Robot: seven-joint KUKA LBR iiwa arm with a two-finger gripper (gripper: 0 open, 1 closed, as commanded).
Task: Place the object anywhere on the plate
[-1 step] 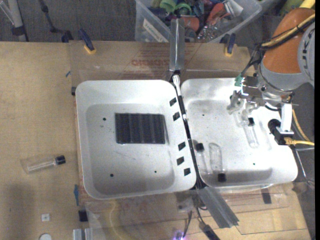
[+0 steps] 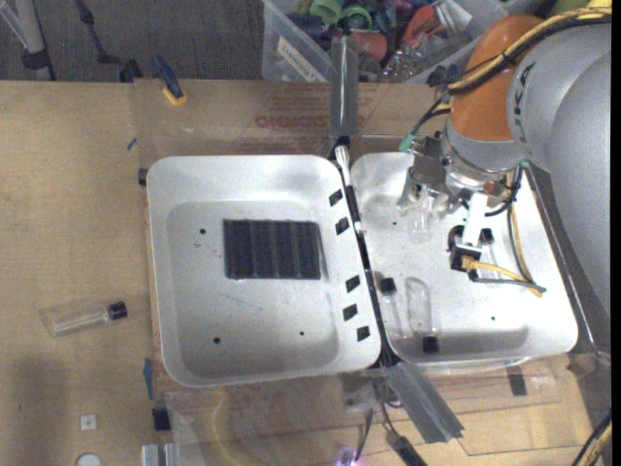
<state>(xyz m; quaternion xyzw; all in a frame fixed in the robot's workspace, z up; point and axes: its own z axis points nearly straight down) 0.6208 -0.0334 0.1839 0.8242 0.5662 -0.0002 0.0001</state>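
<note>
A dark ribbed rectangular plate (image 2: 272, 249) lies flat in the middle of the left bin (image 2: 184, 187). A clear vial (image 2: 417, 304) with a black cap lies on the floor of the right bin (image 2: 514, 309), near its front left corner. My gripper (image 2: 425, 207) hangs over the back left part of the right bin, below the orange wrist band. It is apart from the vial, which lies nearer the front. The gripper is well to the right of the plate, past the divider between the bins.
A small black piece (image 2: 385, 283) sits in the right bin near the divider. Yellow and black cables (image 2: 505, 272) trail from the wrist over that bin. Another capped clear vial (image 2: 82, 316) lies on the bench to the left. A tub of colourful items (image 2: 388, 13) stands behind.
</note>
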